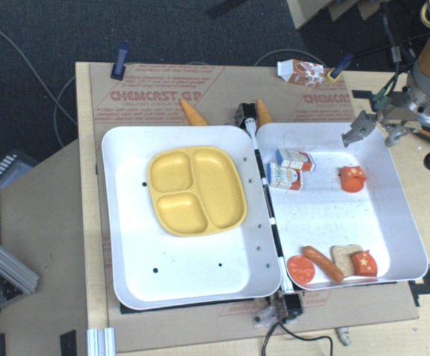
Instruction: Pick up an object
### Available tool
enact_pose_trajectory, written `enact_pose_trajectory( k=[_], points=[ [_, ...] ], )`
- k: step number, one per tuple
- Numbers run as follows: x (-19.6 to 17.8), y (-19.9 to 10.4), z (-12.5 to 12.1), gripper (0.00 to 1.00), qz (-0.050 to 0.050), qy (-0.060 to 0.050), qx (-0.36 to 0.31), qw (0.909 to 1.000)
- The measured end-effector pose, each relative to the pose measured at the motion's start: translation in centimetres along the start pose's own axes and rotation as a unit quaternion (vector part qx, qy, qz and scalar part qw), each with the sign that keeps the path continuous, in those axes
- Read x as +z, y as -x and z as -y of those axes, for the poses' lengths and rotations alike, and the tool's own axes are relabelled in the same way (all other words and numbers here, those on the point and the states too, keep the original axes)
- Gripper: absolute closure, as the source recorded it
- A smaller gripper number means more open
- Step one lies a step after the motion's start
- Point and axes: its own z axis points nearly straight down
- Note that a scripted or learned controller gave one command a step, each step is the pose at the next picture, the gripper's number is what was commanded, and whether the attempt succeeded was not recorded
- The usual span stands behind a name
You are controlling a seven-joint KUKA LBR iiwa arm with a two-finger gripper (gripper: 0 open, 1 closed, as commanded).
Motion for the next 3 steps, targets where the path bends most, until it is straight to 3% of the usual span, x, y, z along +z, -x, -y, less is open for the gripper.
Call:
enact_pose_trajectory(
  k=[1,2,3],
  points=[
    [8.3,4.2,-1.3,0.0,-0.001,-0.001,0.0,1.0],
    [15.0,2.2,0.0,0.0,-0.001,-0.002,-0.001,1.0],
    [14.9,2.3,2.0,0.0,-0.001,-0.001,0.0,1.0]
  ],
)
